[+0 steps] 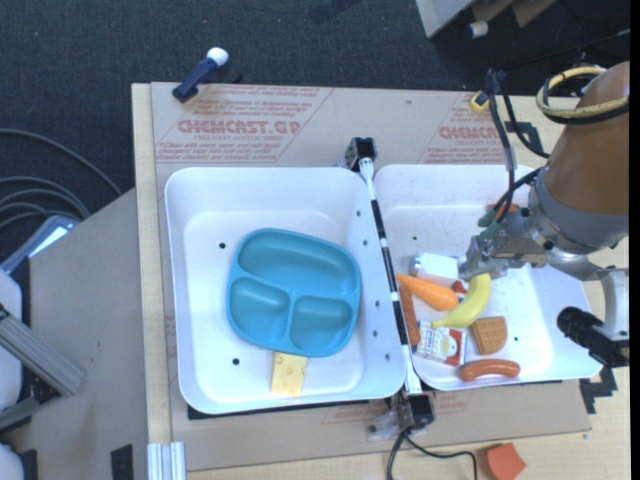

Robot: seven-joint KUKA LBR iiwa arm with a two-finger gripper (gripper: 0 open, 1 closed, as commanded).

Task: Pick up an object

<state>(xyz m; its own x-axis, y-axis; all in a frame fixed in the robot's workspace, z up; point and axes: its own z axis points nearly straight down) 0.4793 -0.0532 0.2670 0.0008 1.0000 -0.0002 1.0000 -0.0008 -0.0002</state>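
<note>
The arm [590, 158] runs off the right edge of the frame, its bulk covering the right bin's [440, 193] upper right corner. The hand [487, 258] sits low over the banana [468, 303], fingers too murky to read. The carton's [438, 342] print is too small to read.

- The plate [294, 303] was light blue.
- The cheese [288, 373] was yellow.
- The banana [468, 304] was yellow.
- The carrot [428, 291] was orange.
- Both bins [190, 268] were white.
- The sausage [489, 370] was reddish-orange.
</note>
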